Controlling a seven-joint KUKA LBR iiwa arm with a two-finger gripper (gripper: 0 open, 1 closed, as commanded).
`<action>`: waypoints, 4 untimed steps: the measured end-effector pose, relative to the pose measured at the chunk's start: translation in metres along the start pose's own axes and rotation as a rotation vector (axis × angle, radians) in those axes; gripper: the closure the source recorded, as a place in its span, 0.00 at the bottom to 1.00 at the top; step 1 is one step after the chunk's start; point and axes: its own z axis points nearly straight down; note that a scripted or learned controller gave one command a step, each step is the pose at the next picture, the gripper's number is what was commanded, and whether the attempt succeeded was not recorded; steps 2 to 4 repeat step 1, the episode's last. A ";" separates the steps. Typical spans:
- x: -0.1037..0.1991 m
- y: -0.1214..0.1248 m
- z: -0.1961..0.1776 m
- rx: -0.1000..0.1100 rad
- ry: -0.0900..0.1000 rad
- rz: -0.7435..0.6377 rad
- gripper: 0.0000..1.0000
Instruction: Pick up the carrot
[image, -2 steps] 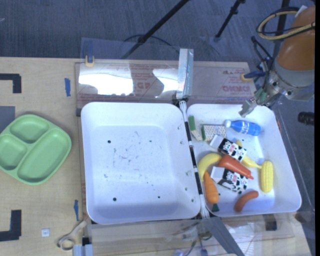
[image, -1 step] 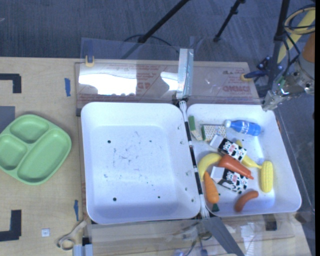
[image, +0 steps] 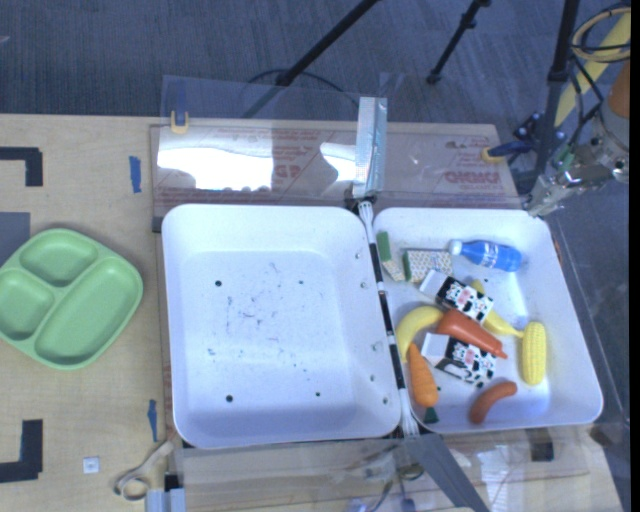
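Note:
The carrot (image: 420, 374) is orange with a dark green stub at its near end. It lies in the right bin (image: 573, 330) against the left wall, pointing towards the front edge, just below a yellow banana (image: 418, 322). A metal part that looks like my gripper (image: 548, 198) hangs past the right bin's far right corner, well away from the carrot, with nothing seen in it.
Around the carrot lie an orange-red tapered piece (image: 470, 330), two cow-patterned boxes (image: 466, 362), a brown sausage (image: 492, 400), a corn cob (image: 534, 352) and a blue bottle (image: 486, 255). The left bin (image: 270, 320) adjoins it. A green divided plate (image: 65, 297) sits far left.

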 end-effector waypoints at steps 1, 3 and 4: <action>0.000 0.002 -0.010 -0.004 -0.004 -0.004 1.00; 0.000 0.002 -0.010 -0.004 -0.004 -0.004 1.00; 0.000 0.002 -0.010 -0.004 -0.004 -0.004 1.00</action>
